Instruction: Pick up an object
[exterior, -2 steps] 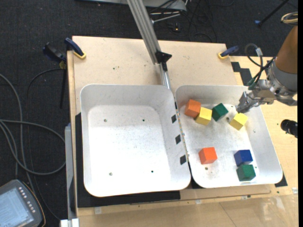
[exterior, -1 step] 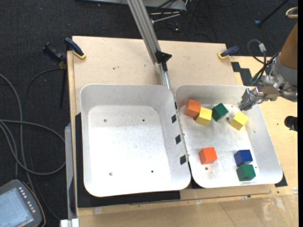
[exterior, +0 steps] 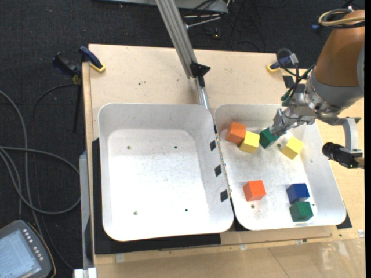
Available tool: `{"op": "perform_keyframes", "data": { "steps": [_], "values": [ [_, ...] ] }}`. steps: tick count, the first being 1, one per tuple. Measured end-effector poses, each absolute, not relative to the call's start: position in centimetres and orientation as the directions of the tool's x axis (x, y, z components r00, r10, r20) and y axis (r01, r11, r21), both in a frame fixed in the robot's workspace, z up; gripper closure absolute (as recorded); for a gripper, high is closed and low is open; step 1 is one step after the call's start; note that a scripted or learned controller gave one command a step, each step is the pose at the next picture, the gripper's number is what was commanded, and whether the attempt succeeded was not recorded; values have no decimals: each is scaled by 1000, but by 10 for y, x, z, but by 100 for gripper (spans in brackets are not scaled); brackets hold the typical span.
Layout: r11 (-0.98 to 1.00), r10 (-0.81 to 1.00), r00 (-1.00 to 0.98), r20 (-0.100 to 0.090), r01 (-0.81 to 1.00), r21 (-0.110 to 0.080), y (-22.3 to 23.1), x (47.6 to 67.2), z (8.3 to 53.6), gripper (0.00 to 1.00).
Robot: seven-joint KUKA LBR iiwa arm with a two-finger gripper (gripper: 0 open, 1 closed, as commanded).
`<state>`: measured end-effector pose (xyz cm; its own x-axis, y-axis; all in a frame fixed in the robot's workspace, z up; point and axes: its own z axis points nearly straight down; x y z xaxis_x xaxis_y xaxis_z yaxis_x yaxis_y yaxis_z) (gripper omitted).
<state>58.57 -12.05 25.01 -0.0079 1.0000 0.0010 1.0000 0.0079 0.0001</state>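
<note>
Several coloured blocks lie in the right bin (exterior: 324, 172). An orange block (exterior: 236, 132), a yellow block (exterior: 250, 142) and a dark green block (exterior: 268, 138) are bunched together at the bin's far side. My gripper (exterior: 278, 129) reaches down from the right, and its tip is right at the dark green block's upper right edge. A second yellow block (exterior: 291, 147) lies just right of the gripper. Nearer the front are a red-orange block (exterior: 254, 190), a blue block (exterior: 297, 191) and a green block (exterior: 301, 211).
The left bin (exterior: 116, 155) sits beside the right one, and their rims meet in the middle. A slanted metal pole (exterior: 177, 28) comes down to the bins' far junction. Clamps (exterior: 93, 59) (exterior: 277, 65) grip the bench's back corners.
</note>
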Motion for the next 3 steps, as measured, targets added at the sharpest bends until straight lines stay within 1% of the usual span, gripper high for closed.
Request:
{"op": "perform_keyframes", "data": {
  "steps": [1,2,3],
  "values": [
    [9,1000,-9,2,1000,-1,-63,594,238,100],
    [9,1000,-9,2,1000,0,-8,596,237,100],
    [10,1000,-10,2,1000,2,54,608,235,100]
  ]
}}
